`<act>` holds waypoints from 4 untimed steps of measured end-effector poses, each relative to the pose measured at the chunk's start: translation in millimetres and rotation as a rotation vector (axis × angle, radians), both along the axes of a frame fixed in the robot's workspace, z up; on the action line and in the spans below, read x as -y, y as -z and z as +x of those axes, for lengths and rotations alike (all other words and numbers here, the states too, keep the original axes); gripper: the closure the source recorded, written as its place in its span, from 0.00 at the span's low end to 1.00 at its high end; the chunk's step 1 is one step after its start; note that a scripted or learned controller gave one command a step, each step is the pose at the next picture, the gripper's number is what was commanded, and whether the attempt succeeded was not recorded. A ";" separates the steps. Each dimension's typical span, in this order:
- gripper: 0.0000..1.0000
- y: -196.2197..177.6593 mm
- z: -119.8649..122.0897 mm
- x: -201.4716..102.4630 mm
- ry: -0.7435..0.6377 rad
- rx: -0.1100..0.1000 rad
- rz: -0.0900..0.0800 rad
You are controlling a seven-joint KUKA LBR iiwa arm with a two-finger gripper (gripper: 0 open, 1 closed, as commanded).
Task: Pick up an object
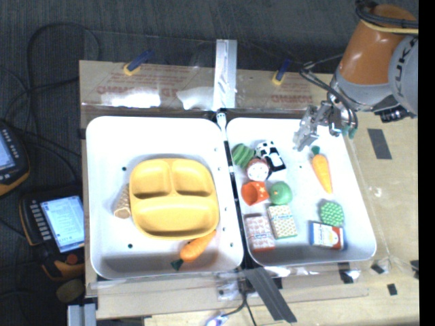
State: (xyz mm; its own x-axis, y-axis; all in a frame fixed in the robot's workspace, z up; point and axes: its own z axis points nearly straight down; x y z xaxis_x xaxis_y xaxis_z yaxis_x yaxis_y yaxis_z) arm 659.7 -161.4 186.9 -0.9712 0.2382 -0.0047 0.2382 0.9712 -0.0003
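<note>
My gripper (307,132) hangs over the back of the right bin (360,202), open with nothing between its fingers. An orange carrot (321,172) lies just in front of it and slightly to the right. Left of the gripper sit a black-and-white cow toy (273,156), a round red-and-white tin (258,170) and a green striped piece (241,155). Further forward are an orange cup (255,193), a green ball (281,193), two small boxes (258,231) (282,221), a green dotted piece (332,212) and a blue-and-red box (327,235).
The left bin (102,155) holds a yellow divided plate (175,195), a second carrot (196,248) at its front edge and a cone-shaped toy (122,201) at its left. A ridge (230,182) separates the bins. Cables and devices lie off the bench at left.
</note>
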 end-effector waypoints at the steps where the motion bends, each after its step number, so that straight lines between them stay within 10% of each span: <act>1: 0.00 0.1 -0.1 0.3 0.000 0.000 -0.001; 2: 0.00 92.1 -41.2 -27.1 -0.029 -0.001 -0.002; 3: 0.00 97.7 -20.8 -44.9 0.006 -0.016 -0.005; 4: 0.00 96.7 -101.5 -7.3 0.044 0.005 -0.003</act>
State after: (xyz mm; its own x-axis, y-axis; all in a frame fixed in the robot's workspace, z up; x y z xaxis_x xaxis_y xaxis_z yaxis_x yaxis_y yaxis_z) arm 558.2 -154.1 90.2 -0.9599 0.2803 -0.0107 0.2803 0.9599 -0.0016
